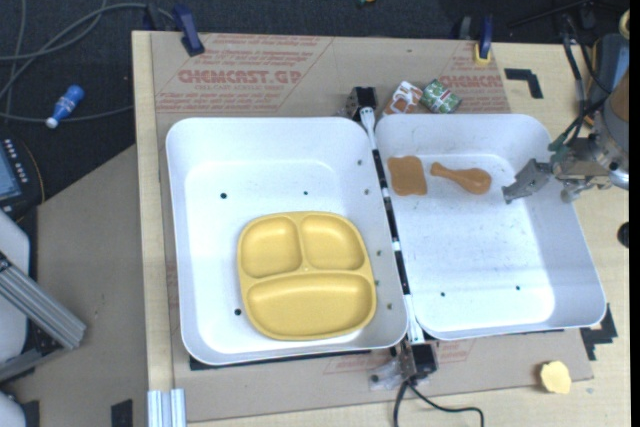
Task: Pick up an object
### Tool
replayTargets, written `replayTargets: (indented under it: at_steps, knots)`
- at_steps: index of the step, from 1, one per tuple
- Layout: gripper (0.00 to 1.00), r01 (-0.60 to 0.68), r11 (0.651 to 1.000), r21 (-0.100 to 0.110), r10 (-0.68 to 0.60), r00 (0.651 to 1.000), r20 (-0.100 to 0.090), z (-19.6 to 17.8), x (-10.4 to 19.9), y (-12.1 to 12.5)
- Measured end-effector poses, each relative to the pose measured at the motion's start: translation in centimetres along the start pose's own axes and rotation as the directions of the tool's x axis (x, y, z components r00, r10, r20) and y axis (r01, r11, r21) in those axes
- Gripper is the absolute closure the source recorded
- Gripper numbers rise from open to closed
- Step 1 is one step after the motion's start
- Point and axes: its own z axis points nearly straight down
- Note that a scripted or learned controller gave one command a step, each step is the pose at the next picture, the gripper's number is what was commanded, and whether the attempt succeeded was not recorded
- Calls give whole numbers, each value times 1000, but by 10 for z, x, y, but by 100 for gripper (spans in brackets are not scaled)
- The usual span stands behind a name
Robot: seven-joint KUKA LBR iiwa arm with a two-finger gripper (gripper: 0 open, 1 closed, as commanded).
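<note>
From above, the worktop [250, 65] is a sheet of brown board printed with reddish lettering, held down by blue clamps [188, 30] at its far edge. Two shallow white bins sit on it side by side, smooth plastic with rounded corners and a scatter of small dark specks.

The left bin [200, 175] holds a yellow divided plate [305, 275], matte plastic, rounded-square, with two small compartments at the far side and one wide one at the near side.

In the right bin [500, 285], close to the far wall, lies a tan wooden spatula [440, 176]: a flat squarish blade toward the bin divider and a rounded handle end pointing to the right. It lies flat on the bin floor.

The jaws [525, 183] come in over the right bin's right rim, grey metal, low and angled toward the bin's middle. They sit just to the right of the spatula's handle end, near it but apart from it, with nothing between them. Whether they stand apart or together I cannot tell from here.

Beyond the bins lie small crumpled packets [425, 97], and a yellow lump [555, 376] rests at the near right corner.
</note>
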Motion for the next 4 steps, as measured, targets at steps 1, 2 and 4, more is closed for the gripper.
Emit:
replayTargets:
  at_steps: [1, 2, 4]
  knots:
    - [0, 8, 1000, -3, -8, 1000, -2, 28, 67, 56]
    - [0, -3, 1000, 2, 3, 1000, 2, 128, 15, 87]
    - [100, 3, 1000, -5, -3, 1000, 2, 115, 41, 114]
